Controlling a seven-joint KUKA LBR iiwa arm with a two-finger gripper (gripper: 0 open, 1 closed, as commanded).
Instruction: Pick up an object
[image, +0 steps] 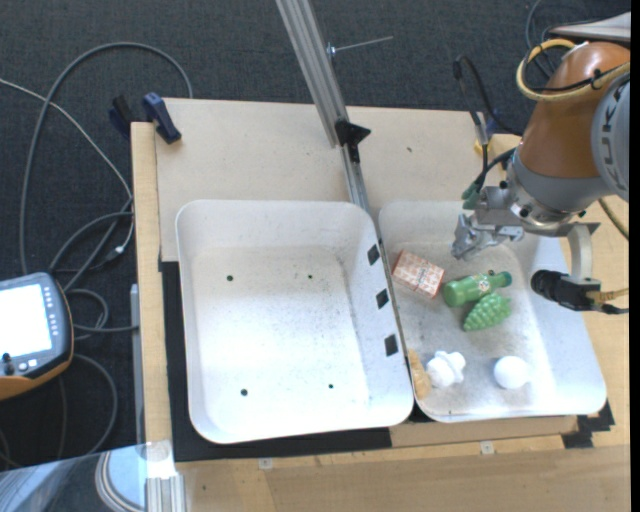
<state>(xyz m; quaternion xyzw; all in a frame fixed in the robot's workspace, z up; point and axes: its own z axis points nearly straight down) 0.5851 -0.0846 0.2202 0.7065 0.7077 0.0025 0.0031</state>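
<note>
Nearest the lens, a white ball (511, 372) is sitting while I am hovering my gripper (478, 240), finger state untellable, just above the green bottle (474, 289) lying crosswise.

1. No lettering, label, brand or number can be read anywhere on the bench or in either bin.
2. The lit screen of the handheld pendant (28, 325) at left is a washed-out white, its contents too blurred to read.
</note>
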